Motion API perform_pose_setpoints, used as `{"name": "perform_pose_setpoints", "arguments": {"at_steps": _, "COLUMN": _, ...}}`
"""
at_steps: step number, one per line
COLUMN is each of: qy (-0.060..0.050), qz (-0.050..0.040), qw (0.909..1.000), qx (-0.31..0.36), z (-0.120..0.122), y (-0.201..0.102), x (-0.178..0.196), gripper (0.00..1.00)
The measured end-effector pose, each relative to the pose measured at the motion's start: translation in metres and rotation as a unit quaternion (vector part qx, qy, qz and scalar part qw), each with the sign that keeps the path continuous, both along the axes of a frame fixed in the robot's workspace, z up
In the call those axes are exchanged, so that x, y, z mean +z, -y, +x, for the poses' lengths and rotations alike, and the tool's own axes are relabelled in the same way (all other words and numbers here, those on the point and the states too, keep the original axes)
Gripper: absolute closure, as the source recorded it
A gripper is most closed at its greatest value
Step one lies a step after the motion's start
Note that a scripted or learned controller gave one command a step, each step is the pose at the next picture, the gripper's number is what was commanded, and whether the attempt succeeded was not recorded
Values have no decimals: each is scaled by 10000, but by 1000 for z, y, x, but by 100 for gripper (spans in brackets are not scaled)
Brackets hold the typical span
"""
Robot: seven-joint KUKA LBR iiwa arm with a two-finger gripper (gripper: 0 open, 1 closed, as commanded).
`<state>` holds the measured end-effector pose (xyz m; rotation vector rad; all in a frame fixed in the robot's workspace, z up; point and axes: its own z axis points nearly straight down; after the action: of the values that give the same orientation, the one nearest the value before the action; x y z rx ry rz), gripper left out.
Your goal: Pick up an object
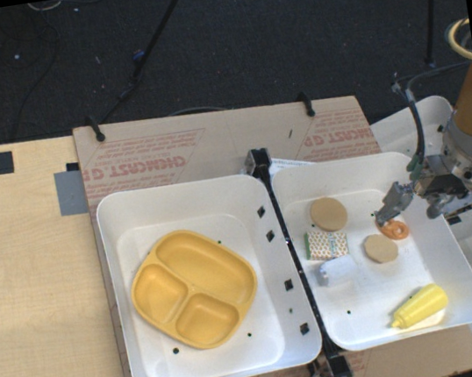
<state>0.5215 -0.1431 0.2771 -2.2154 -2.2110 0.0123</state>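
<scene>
Near the right wall of the right bin (464, 280), a small orange ring (394, 230) was seen lying flat, just beneath the gripper (415, 199). It was judged light, stiff and small, best pinched across its rim. The fingers were seen spread apart, with nothing between them. Close by lay two tan discs (329, 213), a patterned packet (327, 243) and a yellow corn cob (419, 306).
</scene>
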Motion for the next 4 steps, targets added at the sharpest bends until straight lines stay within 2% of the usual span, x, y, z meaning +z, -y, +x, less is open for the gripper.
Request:
{"name": "perform_pose_setpoints", "arguments": {"at_steps": 1, "qy": 51, "qz": -8, "qw": 10000, "qx": 11, "z": 2, "y": 0, "x": 5, "gripper": 0}}
{"name": "perform_pose_setpoints", "arguments": {"at_steps": 2, "qy": 34, "qz": -4, "qw": 10000, "qx": 7, "z": -2, "y": 1, "x": -38, "gripper": 0}}
{"name": "perform_pose_setpoints", "arguments": {"at_steps": 3, "qy": 18, "qz": 2, "qw": 10000, "qx": 9, "z": -7, "y": -1, "x": -102, "gripper": 0}}
{"name": "perform_pose_setpoints", "arguments": {"at_steps": 4, "qy": 58, "qz": -5, "qw": 10000, "qx": 2, "z": -5, "y": -8, "x": -162, "gripper": 0}}
